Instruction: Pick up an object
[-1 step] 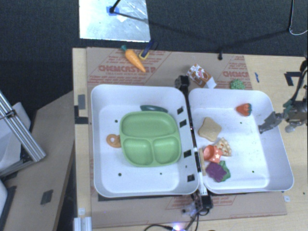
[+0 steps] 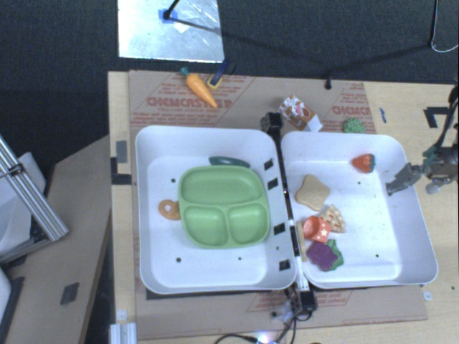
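purple toy grape bunch (image 2: 325, 256) and the other small toys sit in the right white bin (image 2: 412, 228), while the claw (image 2: 412, 180), apparently empty with fingers apart, hovers at its right rim, so approach comes next: pick one, descend, close.

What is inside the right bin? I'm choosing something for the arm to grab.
The right bin holds a strawberry, a bread slice, a waffle-like piece, a red item and purple grapes. The clustered items overlap, so their hidden parts cannot be seen.
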`<state>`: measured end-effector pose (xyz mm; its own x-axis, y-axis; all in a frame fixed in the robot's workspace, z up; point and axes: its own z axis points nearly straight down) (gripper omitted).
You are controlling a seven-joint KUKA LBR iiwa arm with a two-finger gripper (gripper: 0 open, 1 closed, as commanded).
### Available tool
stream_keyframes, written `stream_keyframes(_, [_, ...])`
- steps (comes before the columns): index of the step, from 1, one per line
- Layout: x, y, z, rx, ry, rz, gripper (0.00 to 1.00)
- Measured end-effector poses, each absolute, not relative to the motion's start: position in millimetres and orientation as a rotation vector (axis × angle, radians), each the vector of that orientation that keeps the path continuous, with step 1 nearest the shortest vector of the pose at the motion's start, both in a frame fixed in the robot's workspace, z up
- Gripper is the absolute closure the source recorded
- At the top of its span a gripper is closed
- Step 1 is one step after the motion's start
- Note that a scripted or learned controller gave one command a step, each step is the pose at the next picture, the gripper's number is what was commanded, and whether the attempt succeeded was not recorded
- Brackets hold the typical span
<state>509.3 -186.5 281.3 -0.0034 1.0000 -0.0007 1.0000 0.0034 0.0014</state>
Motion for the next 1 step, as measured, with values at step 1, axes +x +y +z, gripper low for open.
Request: stream_keyframes(1, [517.6,-182.8,235.0,2.22,2.225,-0.001,0.0])
